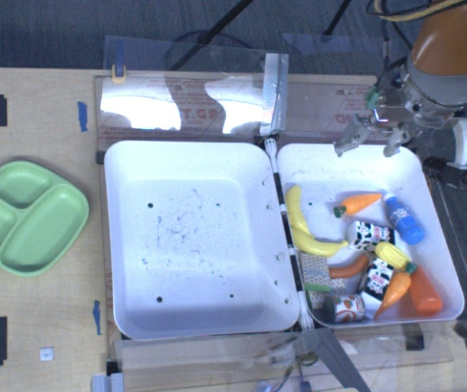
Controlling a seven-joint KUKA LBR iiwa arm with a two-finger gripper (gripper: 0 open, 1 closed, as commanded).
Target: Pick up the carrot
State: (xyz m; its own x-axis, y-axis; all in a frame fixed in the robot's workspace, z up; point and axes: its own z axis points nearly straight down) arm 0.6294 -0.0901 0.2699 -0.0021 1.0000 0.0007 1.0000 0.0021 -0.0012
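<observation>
White plastic bins sit side by side on the wooden bench, and the right bin point(323, 163) holds all the clutter, heaped toward its near end. The carrot point(358, 203) lies on its side in the middle of that bin, green stub pointing left, orange body angled up to the right, apart from its neighbours on bare floor. Just right of it lies a blue bottle point(402, 220); to its left a yellow banana point(303, 227) curves down along the divider. Below the carrot sit a black-and-white cow-patterned carton point(371, 235), a corn cob point(392, 256), a second carrot point(394, 288), an orange-red piece point(349, 266) and an orange bottle-like thing point(425, 294) by the right wall. The left bin point(127, 166) shows scuffed floor. A green divided plate point(29, 217) rests on the bench at far left. The arm enters from the upper right, orange band above the wrist, with the gripper point(366, 140) hanging over the far rim of the right bin, well apart from the carrot; its two fingers are spread, with nothing between them.
</observation>
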